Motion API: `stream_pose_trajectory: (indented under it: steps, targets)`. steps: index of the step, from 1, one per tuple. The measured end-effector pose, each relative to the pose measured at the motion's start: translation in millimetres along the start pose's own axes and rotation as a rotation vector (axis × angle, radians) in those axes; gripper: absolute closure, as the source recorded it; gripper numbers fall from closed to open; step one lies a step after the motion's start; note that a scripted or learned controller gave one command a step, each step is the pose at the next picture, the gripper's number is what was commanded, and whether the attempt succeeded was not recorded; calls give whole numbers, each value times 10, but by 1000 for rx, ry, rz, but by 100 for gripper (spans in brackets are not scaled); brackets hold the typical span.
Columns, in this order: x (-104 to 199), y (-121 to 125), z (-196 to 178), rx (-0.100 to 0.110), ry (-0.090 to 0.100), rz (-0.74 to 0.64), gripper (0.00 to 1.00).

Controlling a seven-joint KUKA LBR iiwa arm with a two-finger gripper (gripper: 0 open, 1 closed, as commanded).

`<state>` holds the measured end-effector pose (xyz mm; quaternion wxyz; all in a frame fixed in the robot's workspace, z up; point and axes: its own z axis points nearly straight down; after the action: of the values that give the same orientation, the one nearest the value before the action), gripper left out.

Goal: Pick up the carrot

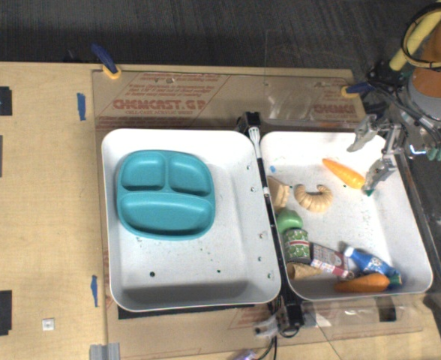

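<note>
Carrot: you'll find the carrot (343, 173) lying on the floor of the right bin (419, 238), toward its far side and a little right of the middle. It lies flat, slanting from upper left to lower right, and nothing rests on it.

Gripper: your gripper (373, 160) hangs over the far right corner of that bin. Its two fingers stand apart, one near the far wall and one reaching down just beside the right tip of the carrot. Nothing sits between them.

Arm: the arm (430, 66) comes in from the far right, its orange band above the wrist.

Progress: by this view the pick is not yet made. The carrot is on the bin floor and the fingers have not closed around it. You appear to be at the approach stage, with the gripper very near but off to the carrot's right end.

What is left: you would need to centre the fingers across the carrot's body, close on it, and lift it clear.

Watch for: a second orange thing (363, 283) lies at the near right of the same bin, next to a small bottle (367, 262); do not mistake it for the target.

Neighbours: a pale curled pastry (313, 198) lies just left and nearer than the carrot, apart from it.

Left bin: the left bin (130, 276) holds a teal divided plate (165, 193), well apart from the work.
</note>
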<state>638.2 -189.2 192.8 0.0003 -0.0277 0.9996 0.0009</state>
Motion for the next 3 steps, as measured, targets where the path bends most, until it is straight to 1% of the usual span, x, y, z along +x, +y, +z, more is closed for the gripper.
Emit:
stream_pose_trajectory:
  steps: [1,2,3]
  targets:
    - [-273,-389,1006,5,-3,51,0]
    - [6,-227,1054,2,-7,259,0]
    - [-215,-338,1046,-2,6,401,0]
